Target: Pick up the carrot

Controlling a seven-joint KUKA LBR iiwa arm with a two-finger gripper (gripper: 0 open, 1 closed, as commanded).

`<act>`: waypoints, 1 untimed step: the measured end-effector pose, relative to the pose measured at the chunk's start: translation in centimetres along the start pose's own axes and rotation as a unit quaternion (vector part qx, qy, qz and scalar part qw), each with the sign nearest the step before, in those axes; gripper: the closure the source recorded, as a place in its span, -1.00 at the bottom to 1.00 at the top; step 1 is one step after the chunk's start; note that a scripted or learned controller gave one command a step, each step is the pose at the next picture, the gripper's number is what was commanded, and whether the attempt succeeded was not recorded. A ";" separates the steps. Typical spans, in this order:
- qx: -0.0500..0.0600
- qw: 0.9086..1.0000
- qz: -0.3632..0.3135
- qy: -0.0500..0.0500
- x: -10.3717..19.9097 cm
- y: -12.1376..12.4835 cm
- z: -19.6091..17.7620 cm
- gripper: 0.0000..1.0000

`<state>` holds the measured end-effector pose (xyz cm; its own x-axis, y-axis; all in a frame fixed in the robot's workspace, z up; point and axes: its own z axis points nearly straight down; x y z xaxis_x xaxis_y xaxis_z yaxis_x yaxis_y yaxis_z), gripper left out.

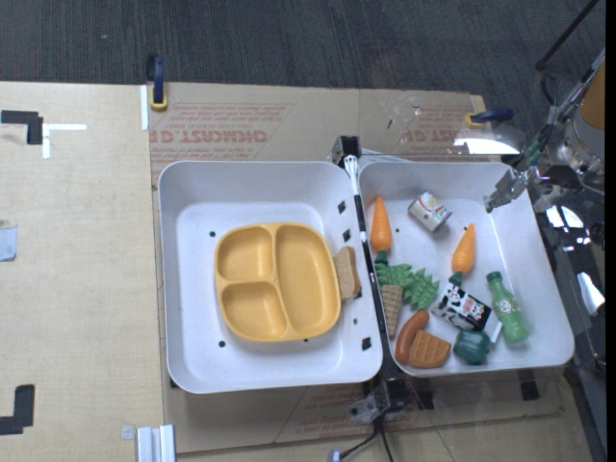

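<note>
Two orange carrots lie in the right bin (539,258). One carrot (380,224) rests along the bin's left wall, pointing away from me. The other carrot (464,248) is smaller and lies near the bin's middle, tip up. My gripper (502,192) hangs over the bin's far right corner, up and to the right of the smaller carrot and apart from both. Nothing shows in it.
The right bin also holds a small can (429,211), green leaves (409,282), a cone (391,306), a cow-print carton (462,306), a green bottle (507,311), a sausage (412,327) and a pastry (430,352). The left bin (183,258) holds a yellow divided plate (277,282).
</note>
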<state>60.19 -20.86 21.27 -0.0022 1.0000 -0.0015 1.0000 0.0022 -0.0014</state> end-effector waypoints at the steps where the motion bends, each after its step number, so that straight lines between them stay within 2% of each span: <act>1: -0.001 1.000 -0.003 0.000 0.3 0.2 12.1 -1.00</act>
<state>60.36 -20.56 9.22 -0.0073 1.0000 -0.0012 1.0000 0.0073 0.0002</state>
